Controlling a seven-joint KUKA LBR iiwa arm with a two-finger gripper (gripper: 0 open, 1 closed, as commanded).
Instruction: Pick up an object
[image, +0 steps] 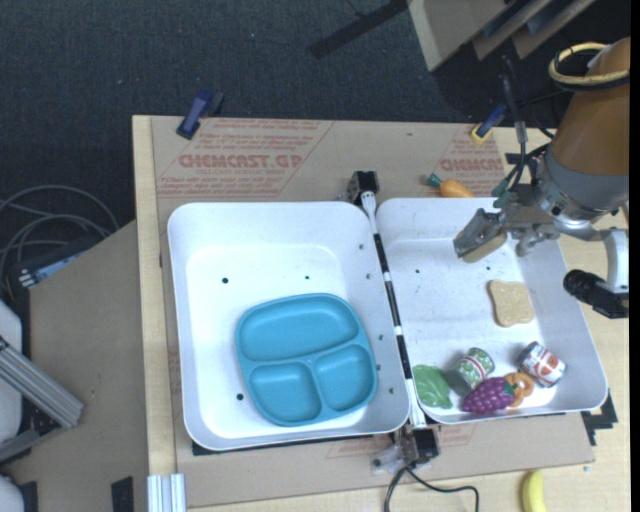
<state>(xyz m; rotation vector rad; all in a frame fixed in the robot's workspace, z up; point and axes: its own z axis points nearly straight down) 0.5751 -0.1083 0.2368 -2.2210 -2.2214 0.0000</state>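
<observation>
Bread slice (511, 302) lies flat in the right bin (430, 255), below and just right of the jaws (480, 238). Jaws state: cannot tell. Cans, grapes and a green item lie below the bread slice.

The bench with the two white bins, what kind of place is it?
Probably a robotics lab test bench: a grey arm reaches over two white bins, toy food lies in one, and loose cables lie on the floor.
</observation>
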